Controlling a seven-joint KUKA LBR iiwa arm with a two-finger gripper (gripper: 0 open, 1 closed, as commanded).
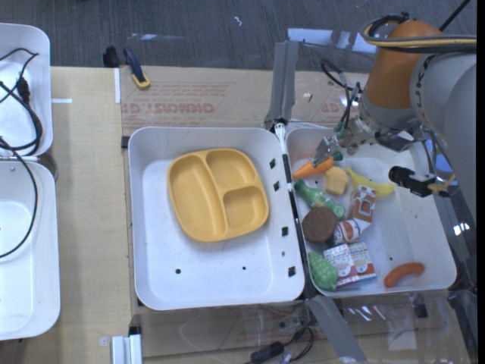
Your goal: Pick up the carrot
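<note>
We see a yellow divided plate (218,194) in the left bin (151,279); the right bin (432,233) holds a banana (371,183), sausage (403,274) and brown cookie (319,224).

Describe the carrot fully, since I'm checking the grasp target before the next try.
The carrot is a small orange toy with a green leafy top, looking like plastic. It lies slanted near the far left corner of the right bin, its orange tip pointing toward the divider, its green end up by the gripper. A yellow wedge sits beside it.
</note>
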